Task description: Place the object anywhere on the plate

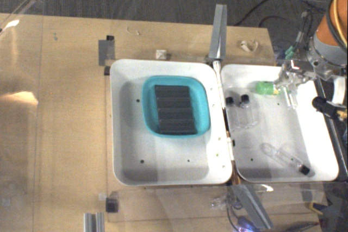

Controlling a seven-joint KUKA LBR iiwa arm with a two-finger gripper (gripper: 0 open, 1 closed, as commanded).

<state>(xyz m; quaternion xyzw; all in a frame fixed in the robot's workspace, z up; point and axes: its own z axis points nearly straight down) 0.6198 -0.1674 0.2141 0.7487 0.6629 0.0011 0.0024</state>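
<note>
Object candidates: the task names no particular item; the likely ones lie in the right bin, listed below.
Left bin (122, 117): white and shallow, it holds the plate.
Plate (202, 111): teal with rounded corners, sitting toward the back of the left bin; a dark ribbed block (175, 110) lies on its middle.
Right bin (321, 171): holds the loose items, all well apart from the plate.
Clear bottles (239, 108): two small see-through ones with black caps, near the bin's left wall.
Green object (265, 87): small and bright, at the back of the right bin, just beside the gripper.
Clear tube (283, 157): lies slanted toward the front right corner, dark cap at its lower end.
Gripper (288, 84): over the back right of the right bin; whether it is closed or parted cannot be told, and nothing is visibly held.
Progress: judged early; no item from the right bin sits on the plate.
Left to do: grasp, carry across the divider, set down on the plate.
</note>
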